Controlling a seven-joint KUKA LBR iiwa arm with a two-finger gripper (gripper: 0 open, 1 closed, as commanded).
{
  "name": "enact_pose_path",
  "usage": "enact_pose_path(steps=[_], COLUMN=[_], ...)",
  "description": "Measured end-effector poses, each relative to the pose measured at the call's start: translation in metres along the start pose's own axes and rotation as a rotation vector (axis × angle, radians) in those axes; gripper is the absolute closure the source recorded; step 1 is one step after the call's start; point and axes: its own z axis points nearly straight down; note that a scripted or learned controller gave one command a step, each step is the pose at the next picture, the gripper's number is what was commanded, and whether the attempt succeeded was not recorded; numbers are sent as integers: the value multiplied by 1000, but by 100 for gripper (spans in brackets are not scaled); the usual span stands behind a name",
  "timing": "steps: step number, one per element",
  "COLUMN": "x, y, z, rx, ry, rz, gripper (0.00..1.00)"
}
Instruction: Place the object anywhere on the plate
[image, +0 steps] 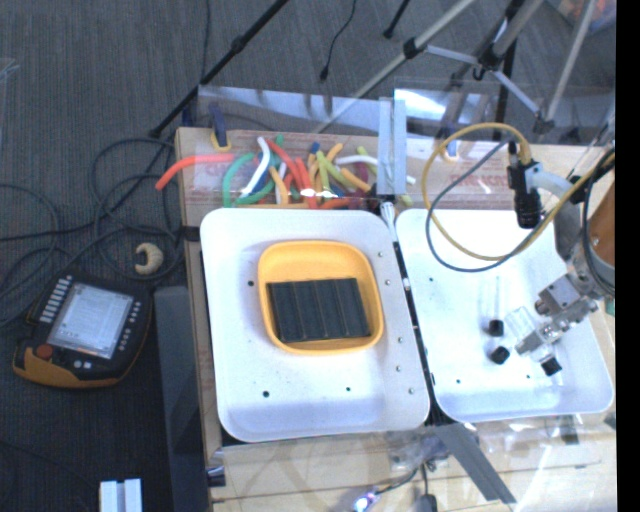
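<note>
A yellow plate (320, 262) with rounded corners lies in the left white bin (240, 390). On it rests a dark grey ribbed rectangular object (317, 310), lying flat and covering most of the plate's floor. My gripper (496, 340) hangs over the right white bin (460, 390), well to the right of the plate and apart from the object. Its two black fingertips (494, 327) stand apart, and only white bin floor shows between them, so it is open and holds nothing.
A raised divider (408, 300) separates the two bins. A looping yellow-and-black cable (440, 240) hangs over the right bin's back. Coloured tubes (290, 172) are heaped behind the left bin. A teach pendant (85, 330) lies on the floor at left.
</note>
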Motion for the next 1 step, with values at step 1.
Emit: enact_pose_path(steps=[1], x=[-12], y=[-4], z=[61], rx=[-3], ry=[-4], rz=[-258], gripper=[100])
